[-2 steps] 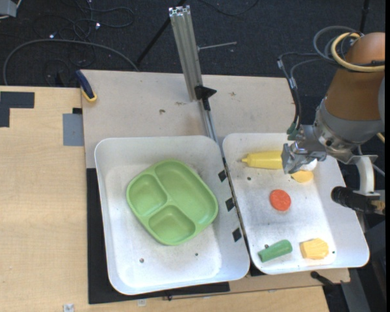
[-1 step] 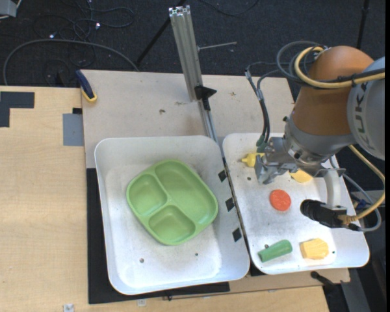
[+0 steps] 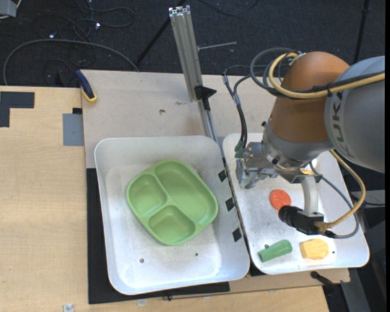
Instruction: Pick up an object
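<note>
Hand [image 3: 248, 173] low over right bin [image 3: 351, 255], finger spread unclear, cannot tell grip; nothing seen held. "KU" letters on arm [image 3: 361, 112].

A pale wooden bench [image 3: 32, 207] meets dark carpeted floor [image 3: 84, 25] strewn with black cables [image 3: 58, 44]; an aluminium post [image 3: 187, 51] rises behind.

Lighting was even and moderately bright, apparently from overhead. The two shallow white plastic bins [image 3: 117, 174] read near overexposed, with surface detail washed out. The green three-compartment plastic tray [image 3: 172, 201] showed soft shading inside its wells and only a faint shadow. The orange band of the arm [image 3: 309, 103] carried a broad dull highlight. The dark carpeted floor [image 3: 84, 25] stayed underexposed. Focus was slightly soft and grainy throughout.
</note>
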`<action>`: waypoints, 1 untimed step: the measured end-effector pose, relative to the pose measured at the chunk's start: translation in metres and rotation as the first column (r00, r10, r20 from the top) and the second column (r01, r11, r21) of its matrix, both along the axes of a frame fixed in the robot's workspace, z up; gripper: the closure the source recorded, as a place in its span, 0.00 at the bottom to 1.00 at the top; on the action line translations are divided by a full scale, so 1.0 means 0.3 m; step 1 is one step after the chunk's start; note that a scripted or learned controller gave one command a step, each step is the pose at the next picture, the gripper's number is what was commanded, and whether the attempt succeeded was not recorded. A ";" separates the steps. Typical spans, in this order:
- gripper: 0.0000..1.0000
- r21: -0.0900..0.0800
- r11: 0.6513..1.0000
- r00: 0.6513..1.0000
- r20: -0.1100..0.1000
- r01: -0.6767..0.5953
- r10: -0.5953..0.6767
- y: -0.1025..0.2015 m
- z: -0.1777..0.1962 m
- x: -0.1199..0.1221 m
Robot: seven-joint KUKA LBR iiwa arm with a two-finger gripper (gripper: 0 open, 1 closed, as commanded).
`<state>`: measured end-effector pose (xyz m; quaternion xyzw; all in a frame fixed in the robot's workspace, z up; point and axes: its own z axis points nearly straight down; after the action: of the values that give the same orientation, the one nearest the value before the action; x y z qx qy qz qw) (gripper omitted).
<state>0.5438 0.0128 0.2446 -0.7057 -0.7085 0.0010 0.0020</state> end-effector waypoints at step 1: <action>1.00 0.000 1.000 1.000 -0.001 -0.001 0.001 0.165 -0.002 -0.063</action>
<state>0.5249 0.0623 0.2440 -0.7052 -0.7090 0.0014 0.0026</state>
